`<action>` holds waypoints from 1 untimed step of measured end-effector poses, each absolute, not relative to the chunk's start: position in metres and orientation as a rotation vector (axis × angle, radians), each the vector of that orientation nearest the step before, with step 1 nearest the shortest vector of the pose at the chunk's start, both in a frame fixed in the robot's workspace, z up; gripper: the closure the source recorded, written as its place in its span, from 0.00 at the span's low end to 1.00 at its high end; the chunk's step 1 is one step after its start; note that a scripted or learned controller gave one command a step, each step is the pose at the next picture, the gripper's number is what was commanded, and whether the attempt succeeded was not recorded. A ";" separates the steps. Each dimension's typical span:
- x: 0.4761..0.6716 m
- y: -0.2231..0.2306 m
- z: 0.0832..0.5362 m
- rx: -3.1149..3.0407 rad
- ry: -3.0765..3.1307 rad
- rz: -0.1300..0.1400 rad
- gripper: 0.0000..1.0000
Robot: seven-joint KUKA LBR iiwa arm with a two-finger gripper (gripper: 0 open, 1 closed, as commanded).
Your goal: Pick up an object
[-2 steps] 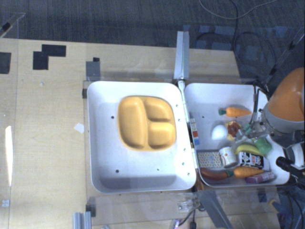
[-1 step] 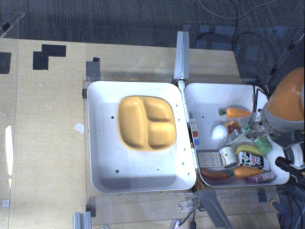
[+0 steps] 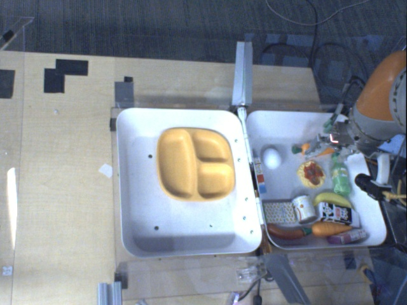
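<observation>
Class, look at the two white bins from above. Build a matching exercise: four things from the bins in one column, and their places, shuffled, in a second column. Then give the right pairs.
Things
1. yellow plastic divided tray
2. white egg-shaped ball
3. yellow toy banana
4. orange toy carrot

Places
A. upper left part of the right bin
B. at the near wall of the right bin
C. middle of the left bin
D. right part of the right bin, just below a green bottle

Pairs: 1-C, 2-A, 3-D, 4-B
</observation>
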State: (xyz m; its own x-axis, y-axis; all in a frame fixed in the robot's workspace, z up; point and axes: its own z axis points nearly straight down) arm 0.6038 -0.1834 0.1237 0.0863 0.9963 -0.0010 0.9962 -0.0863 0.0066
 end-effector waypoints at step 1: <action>0.628 -0.191 0.095 2.281 2.140 0.027 0.00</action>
